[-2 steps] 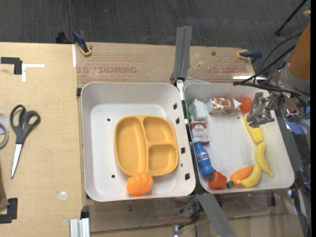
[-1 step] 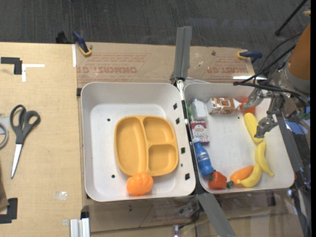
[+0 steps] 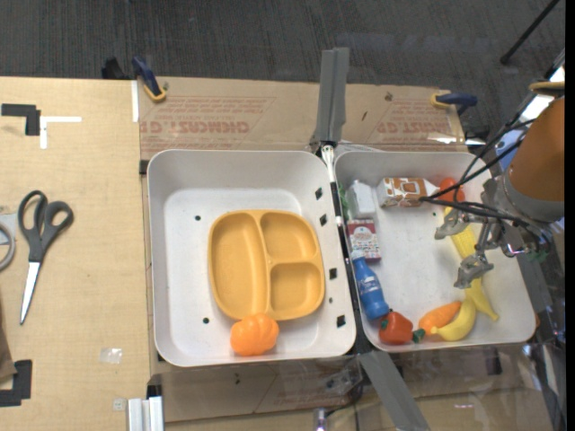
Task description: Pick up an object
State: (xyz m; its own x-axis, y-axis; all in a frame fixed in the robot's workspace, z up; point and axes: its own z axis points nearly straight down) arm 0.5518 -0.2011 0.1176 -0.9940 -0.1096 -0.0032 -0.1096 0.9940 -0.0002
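My gripper (image 3: 461, 250) hangs low over the right side of the right bin (image 3: 409, 263), open, its two metal fingers spread apart. A small yellow object (image 3: 464, 241) lies on the bin floor between them, and nothing is lifted. Just below it, along the bin's near edge, rest a banana (image 3: 469, 315), an orange carrot-like piece (image 3: 437, 316) and a red pepper (image 3: 393, 329). A blue bottle (image 3: 368, 287) lies near the bin's left wall.
A red-and-white box (image 3: 362, 239), a white item (image 3: 362, 198), a brown box (image 3: 404, 191) and a red ball (image 3: 449, 189) sit toward the right bin's far side. The left bin (image 3: 180, 241) holds a yellow divided plate (image 3: 267, 263) and an orange (image 3: 254, 335). Scissors (image 3: 38, 241) lie at the far left.
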